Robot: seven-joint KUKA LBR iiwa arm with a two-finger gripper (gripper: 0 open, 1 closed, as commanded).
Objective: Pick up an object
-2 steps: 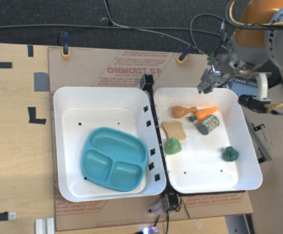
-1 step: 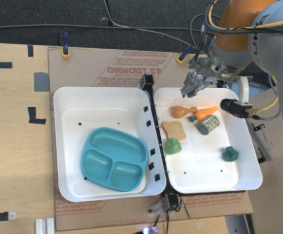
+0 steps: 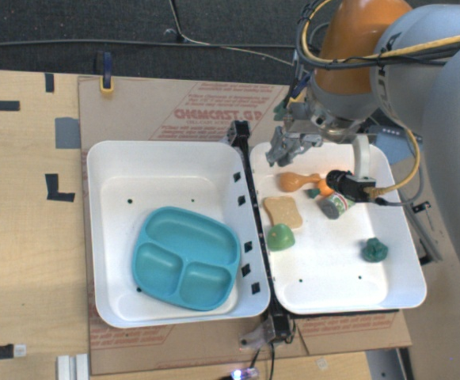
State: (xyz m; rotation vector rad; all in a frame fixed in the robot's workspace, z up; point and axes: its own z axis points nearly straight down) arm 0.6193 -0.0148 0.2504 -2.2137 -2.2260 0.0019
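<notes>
- Your claw [image 3: 281,153] hangs over the right bin [image 3: 396,287], near its upper left corner; I cannot tell its state.
- It may strike the divider [image 3: 249,204] or catch nothing, because the orange pear [image 3: 294,181] lies just beside it.
- Right bin: pear, bread slice [image 3: 283,210], green ball [image 3: 279,237], small bottle [image 3: 334,205], dark green lump [image 3: 375,250].
- Left bin [image 3: 111,180]: a blue tray [image 3: 186,257].

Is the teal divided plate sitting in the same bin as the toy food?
No, the teal divided plate lies in the left bin, while the toy food is in the right bin.
</notes>
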